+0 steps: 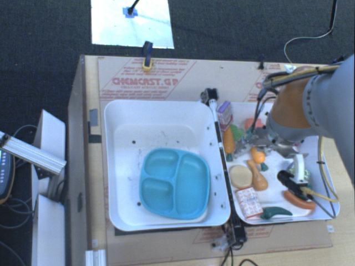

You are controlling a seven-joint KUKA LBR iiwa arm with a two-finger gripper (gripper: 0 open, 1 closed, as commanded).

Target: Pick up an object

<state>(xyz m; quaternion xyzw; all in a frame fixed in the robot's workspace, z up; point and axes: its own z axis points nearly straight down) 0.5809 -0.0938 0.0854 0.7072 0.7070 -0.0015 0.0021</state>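
- Grey arm (310,101) is reaching into the right bin (327,218) from the camera view's right, its gripper (256,143) hanging low among toy foods; whether it is spread or pressed together, I cannot tell.
- Orange carrot (228,140) and tan gourd (257,174) are lying near it, so the approach step looks underway; next, closing squarely on 1 item.
- Blue tray (175,183) is sitting in the left bin (125,121).

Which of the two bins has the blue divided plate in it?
The left bin. The blue divided plate lies on its floor, while the right bin under the arm holds small toy foods.
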